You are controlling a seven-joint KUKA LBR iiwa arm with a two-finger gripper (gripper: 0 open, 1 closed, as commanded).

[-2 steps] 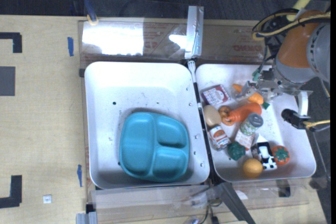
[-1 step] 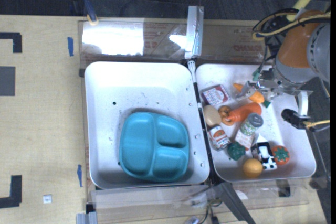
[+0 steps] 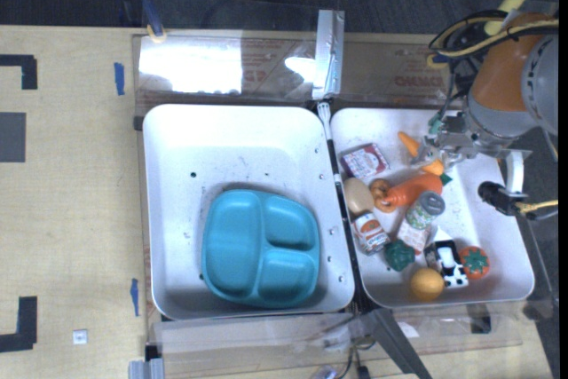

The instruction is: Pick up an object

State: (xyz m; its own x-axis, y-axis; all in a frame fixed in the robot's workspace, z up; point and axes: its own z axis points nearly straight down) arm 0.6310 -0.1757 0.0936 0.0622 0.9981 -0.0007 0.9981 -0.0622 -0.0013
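The right bin (image 3: 506,231) holds several small items. Among them are a red and white packet (image 3: 365,161), a long orange carrot (image 3: 415,188), a beige egg shape (image 3: 358,195), a grey-capped bottle (image 3: 421,221) and an orange fruit (image 3: 427,282). A black and white toy (image 3: 449,265) and a red tomato (image 3: 475,263) lie at the front right. My gripper (image 3: 441,142) hangs over the bin's back right part, just above the carrot's leafy end and beside a small orange piece (image 3: 407,143). Nothing is visibly held.
The left bin (image 3: 177,155) bears a blue divided plate (image 3: 262,247) at its front. A clear plastic sheet (image 3: 231,62) lies behind the bins. The arm's grey body and orange band (image 3: 506,80) with cables stand over the right bin's back right corner.
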